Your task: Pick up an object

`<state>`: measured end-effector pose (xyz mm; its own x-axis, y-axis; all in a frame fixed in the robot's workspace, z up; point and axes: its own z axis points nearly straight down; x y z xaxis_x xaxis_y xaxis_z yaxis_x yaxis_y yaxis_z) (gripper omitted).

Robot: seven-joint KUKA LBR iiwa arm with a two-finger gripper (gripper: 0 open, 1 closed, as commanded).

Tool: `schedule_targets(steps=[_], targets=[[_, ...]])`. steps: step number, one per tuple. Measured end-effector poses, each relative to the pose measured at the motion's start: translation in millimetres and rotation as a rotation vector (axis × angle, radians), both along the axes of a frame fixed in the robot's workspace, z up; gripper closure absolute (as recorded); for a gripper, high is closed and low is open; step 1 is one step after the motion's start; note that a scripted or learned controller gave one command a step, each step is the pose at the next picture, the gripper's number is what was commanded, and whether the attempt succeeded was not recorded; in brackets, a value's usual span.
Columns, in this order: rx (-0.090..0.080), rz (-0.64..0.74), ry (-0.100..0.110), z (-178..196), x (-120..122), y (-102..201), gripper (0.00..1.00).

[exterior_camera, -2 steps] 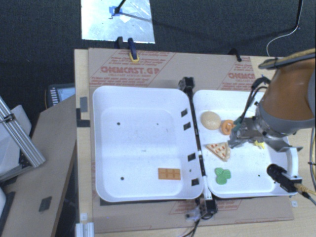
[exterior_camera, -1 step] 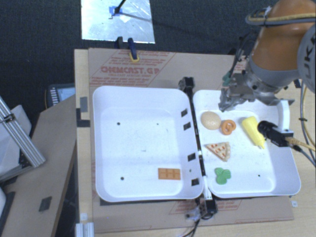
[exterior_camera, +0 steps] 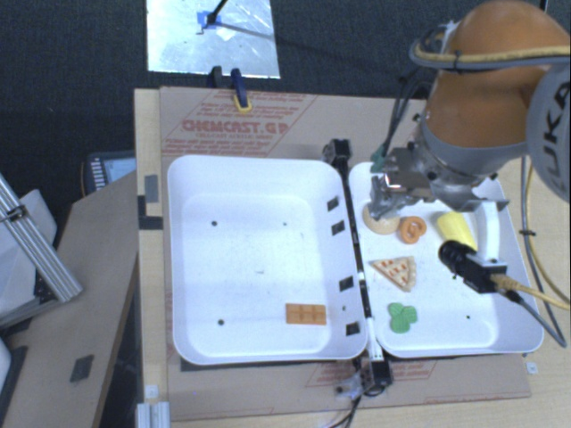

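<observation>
Objects for picking lie mostly in the right bin (exterior_camera: 513, 324), clustered under and around the end effector (exterior_camera: 385, 205). A pale round disc (exterior_camera: 381, 225) sits directly beneath the end effector, at the bin's upper left part, and looks to be touching or nearly touching its tip; whether it is grasped cannot be told. The state of the end effector itself cannot be told either, since the metal parts blur together from this slanted angle.

Just to the right of the end effector lies an orange ring-shaped piece (exterior_camera: 411, 230), close beside the disc. Further right is a yellow piece (exterior_camera: 456, 229), partly covered by the arm's wrist and a black cylindrical part (exterior_camera: 467, 266) with a cable running off it. Below the end effector, toward the near side of the bin, rests a pizza-slice-shaped wedge (exterior_camera: 395, 271), and nearer still a small green piece (exterior_camera: 402, 317).

Well to the left and below the end effector, in the left bin (exterior_camera: 192, 239), a flat orange rectangular block (exterior_camera: 305, 314) lies alone near the bin's near right corner.

Both bins rest on a brown cardboard sheet (exterior_camera: 268, 119) with red printed lettering, spread over the worktop (exterior_camera: 143, 194). The arm's orange band (exterior_camera: 500, 34) looms above the right bin.
</observation>
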<state>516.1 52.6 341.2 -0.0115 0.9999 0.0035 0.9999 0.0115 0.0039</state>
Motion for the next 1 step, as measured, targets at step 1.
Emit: schedule_targets(steps=[1], targets=[[-0.001,-0.002,-0.001,11.9,19.0,60.8,1.0]])
